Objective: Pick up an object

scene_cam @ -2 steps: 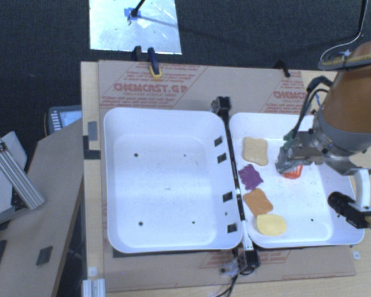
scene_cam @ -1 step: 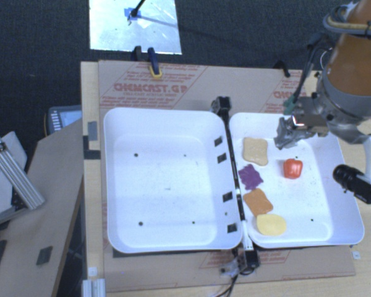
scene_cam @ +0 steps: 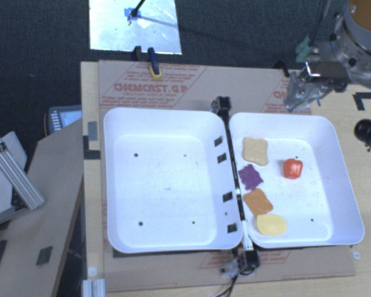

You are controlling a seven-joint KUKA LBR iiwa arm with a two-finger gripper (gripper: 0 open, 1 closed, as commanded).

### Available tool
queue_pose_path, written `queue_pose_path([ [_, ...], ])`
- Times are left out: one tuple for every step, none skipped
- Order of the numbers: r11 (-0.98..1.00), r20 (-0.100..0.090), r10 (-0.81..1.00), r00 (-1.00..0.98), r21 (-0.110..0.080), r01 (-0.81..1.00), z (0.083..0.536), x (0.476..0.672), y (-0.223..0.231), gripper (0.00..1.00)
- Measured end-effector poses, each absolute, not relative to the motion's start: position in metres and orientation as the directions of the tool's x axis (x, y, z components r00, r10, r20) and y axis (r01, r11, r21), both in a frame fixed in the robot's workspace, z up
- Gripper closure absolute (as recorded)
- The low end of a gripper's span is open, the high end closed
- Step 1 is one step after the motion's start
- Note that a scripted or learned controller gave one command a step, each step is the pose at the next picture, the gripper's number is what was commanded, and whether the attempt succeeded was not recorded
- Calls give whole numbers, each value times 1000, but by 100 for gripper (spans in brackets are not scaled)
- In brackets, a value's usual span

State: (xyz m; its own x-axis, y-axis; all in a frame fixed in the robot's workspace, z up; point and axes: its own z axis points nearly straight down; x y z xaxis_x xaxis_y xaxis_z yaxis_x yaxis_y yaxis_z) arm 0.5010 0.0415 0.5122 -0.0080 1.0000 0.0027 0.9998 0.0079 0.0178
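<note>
Objects for picking, five in all, lie in the right bin (scene_cam: 334, 142), grouped toward its left half.

- Tan piece (scene_cam: 255, 151): pale beige, roughly square, flat on the bin floor near the back, close to the divider between the bins.
- Red piece (scene_cam: 292, 167): small, rounded, bright red-orange; to the right of the tan piece and apart from it, nearest the bin's middle.
- Purple piece (scene_cam: 250, 177): flat, irregular outline, just in front of the tan piece, beside the divider.
- Orange piece (scene_cam: 258, 201): flat, brownish orange, set at a tilt, just in front of the purple piece.
- Yellow piece (scene_cam: 271, 225): pale yellow, oval, at the front of the bin, touching or nearly touching the orange piece.

Left bin (scene_cam: 120, 166): white, shallow, joined to the right bin along a row of black clips.

Pincer (scene_cam: 297, 98): metallic, hanging from the arm (scene_cam: 362, 23) at the upper right, over the back rim of the right bin, well apart from all five pieces. Nothing is seen between its fingers; whether they stand wide or narrow cannot be told.

Desk (scene_cam: 173, 82): brown board with red printed lettering, under both bins.
</note>
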Motion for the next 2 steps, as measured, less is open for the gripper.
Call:
queue_pose_path([
  [12,3,1000,-12,6,1000,537,508,115,100],
  [-1,0,1000,1,1,1000,535,487,84,100],
])
